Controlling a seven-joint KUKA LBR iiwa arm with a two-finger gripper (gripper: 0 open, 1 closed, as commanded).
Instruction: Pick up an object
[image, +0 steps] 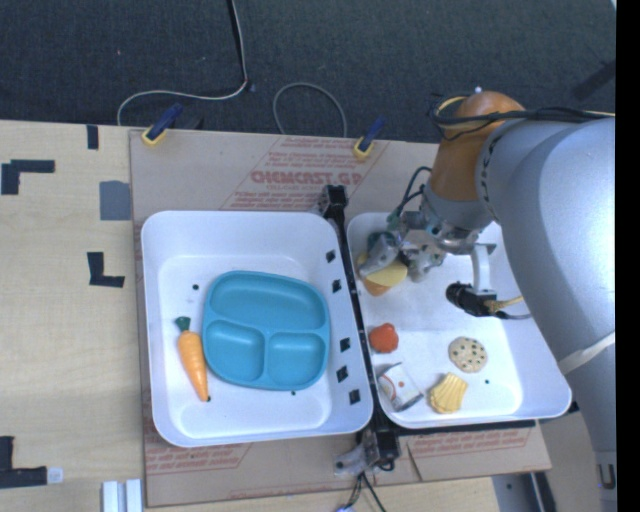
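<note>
Arm (560, 220): smooth grey casing with an orange band (462, 150) above the wrist. It reaches in from the right over the far end of the right bin (428, 315).
Gripper (390, 250): metal and dark parts, low over the right bin's far left corner. Cannot tell whether it is open or closed.
Wedge (383, 279): pale yellow, smooth, rounded at its lower edge. It sits directly under the gripper, near the bin's left wall. Contact with the gripper cannot be judged, and no grasp is confirmed.
Right bin: shallow white plastic with rounded corners and a matte floor.
Ball (383, 337): orange-red, round, slightly glossy, near the left wall and apart from the wedge.
Cookie (467, 353): flat tan disc with dark specks, mid-bin, right of the ball.
Ridged piece (448, 393): yellow with a ribbed surface, at the near edge, just below the cookie.
Small item (396, 381): white with red marks and an irregular shape, near corner, beside the ridged piece.
Left bin (165, 300): same white plastic, touching the right bin along a dark divider.
Plate (265, 330): blue, smooth, rounded rectangle with three compartments, lying flat at the bin's centre.
Carrot (193, 362): orange, tapered, green stub at the far end, lying just left of the plate.
Board (290, 175): brown cardboard with red print, under both bins.
</note>
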